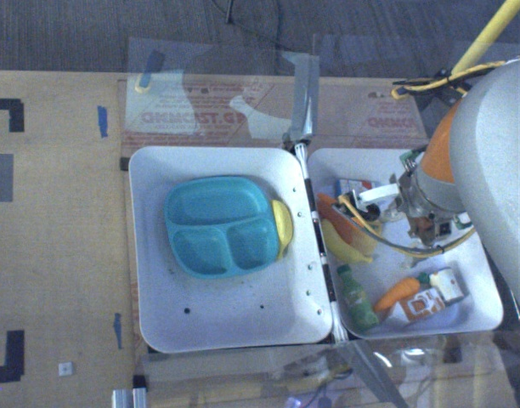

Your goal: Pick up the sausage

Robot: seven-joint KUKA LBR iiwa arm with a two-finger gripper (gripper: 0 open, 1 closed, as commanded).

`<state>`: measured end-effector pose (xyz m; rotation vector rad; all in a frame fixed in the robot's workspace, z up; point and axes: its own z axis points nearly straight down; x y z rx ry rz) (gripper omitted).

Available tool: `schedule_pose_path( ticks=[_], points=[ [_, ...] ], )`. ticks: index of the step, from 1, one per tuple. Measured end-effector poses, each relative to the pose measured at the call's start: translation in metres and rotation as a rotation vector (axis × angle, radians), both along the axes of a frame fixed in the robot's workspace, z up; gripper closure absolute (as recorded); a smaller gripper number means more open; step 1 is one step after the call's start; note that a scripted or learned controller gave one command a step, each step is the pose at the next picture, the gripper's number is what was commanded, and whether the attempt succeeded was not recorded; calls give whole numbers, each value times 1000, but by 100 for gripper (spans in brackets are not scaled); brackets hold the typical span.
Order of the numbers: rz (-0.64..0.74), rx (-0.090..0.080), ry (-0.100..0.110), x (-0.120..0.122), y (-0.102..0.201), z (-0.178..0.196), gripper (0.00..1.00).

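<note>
A reddish-orange elongated piece that looks like the sausage [328, 206] lies at the left wall of the right bin [485, 313], partly under a yellow banana-like item [349, 238]. My gripper [423, 228] hangs over the middle of the right bin, to the right of the sausage and apart from it, with cables looping below the wrist. The arm's grey body and orange band cover the bin's upper right part.
Also in the right bin are a green bottle [356, 296], an orange carrot [396, 293], a white carton [434, 298] and a small box [353, 187]. The left bin [158, 313] holds a teal divided plate [219, 226] with a yellow piece [283, 223] at its right edge.
</note>
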<state>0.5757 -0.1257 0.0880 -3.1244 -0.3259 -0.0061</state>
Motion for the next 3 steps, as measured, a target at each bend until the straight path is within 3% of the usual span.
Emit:
schedule_pose_path(
  ticks=[1, 2, 3],
  points=[
    [3, 0, 4, -1, 0, 10, 100],
    [289, -3, 0, 36, -9, 0, 100],
    [288, -1, 7, 34, -10, -1, 0]
  ],
)
